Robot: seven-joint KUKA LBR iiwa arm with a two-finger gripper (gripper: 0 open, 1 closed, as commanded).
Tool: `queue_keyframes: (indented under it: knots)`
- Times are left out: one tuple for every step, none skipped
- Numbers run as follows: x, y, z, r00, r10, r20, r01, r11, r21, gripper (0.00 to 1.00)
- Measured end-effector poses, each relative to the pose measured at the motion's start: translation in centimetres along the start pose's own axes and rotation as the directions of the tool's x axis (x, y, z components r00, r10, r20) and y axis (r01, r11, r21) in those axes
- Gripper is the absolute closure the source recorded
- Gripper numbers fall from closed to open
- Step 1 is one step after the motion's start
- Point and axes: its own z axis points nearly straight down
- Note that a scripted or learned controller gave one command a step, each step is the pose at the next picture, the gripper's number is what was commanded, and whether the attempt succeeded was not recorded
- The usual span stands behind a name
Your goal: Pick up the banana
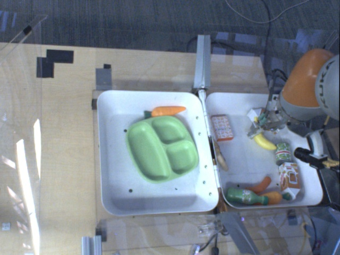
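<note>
— In the right bin [241, 161], where is your tool now?

— My tool [258, 129] hangs over the far right part of that bin, below my grey wrist and the orange band of my arm [305, 86]. It is just above the banana [264, 142]. The fingers point down and I see a small gap between them, so I call it narrow. No thing is between the fingers.

— And the banana itself?

— The banana lies on the floor of the right bin, small and yellow, just under the tool and a little to the near side. If the fingertips touch it, I cannot tell.

— What lies around it?

— Beside it, toward the right wall, stands a small can [283, 153] with a green and white label. Nearer to the camera is a small carton [289, 178]. Along the near wall lies a green bottle [246, 196], with an orange carrot [273, 197] and a red-brown sausage [261, 184] close to it. At the left side of this bin is a red and white flat packet [222, 128].

— And the left bin [114, 158]?

— It holds a green divided plate [162, 147], and a second carrot [168, 111] lies touching its far edge. Both bins stand on the wooden worktop [58, 142].
</note>
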Motion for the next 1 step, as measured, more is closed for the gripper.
queue_keyframes:
  knots:
    - [-4.0, -3.94, -4.52, 0.993, 0.117, 0.003, -0.117, 0.993, 0.011, 1.0]
